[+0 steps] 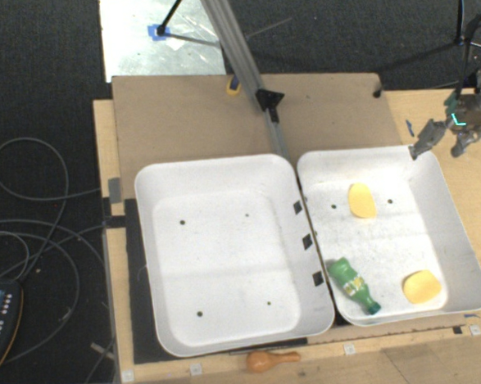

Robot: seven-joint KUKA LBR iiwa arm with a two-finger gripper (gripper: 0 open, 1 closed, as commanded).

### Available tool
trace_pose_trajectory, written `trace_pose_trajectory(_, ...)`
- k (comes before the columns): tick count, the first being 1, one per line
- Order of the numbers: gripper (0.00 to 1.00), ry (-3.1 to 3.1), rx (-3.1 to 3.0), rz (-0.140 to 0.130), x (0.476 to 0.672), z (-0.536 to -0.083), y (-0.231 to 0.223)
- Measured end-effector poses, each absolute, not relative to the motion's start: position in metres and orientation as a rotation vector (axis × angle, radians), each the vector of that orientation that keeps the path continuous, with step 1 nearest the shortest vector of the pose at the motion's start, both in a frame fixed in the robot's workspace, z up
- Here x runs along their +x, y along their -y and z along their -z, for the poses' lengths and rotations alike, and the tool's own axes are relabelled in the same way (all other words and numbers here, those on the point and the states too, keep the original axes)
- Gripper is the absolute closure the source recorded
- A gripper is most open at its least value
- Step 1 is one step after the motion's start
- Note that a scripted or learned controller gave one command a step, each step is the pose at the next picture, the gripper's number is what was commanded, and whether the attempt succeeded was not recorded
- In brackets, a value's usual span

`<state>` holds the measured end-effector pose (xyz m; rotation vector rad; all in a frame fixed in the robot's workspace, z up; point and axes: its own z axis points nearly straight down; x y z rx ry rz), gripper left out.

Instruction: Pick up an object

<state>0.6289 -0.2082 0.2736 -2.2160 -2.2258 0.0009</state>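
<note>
Bottle (353, 285), green, is lying tilted at the lower left of the right bin (451, 205), with two yellow pieces (361, 201) sharing it. Gripper (441, 144) is hovering at the frame's upper right, fingers spread open, gripping nothing.

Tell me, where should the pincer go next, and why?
Probably left and down toward the upper yellow piece. The pincer hangs open and holds nothing, above the right bin's far right corner. That piece is the nearest thing and lies alone, apart from the green bottle and the other yellow piece.
</note>
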Motion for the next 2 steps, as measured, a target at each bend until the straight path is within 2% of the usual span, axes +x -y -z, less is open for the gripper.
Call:
trace_pose_trajectory(1, 0.0, 2.231, -2.215, 0.0, 0.63, -0.276, 0.208)
trace_pose_trajectory(2, 0.0, 2.229, -2.212, -0.002, 0.635, -0.217, 0.201)
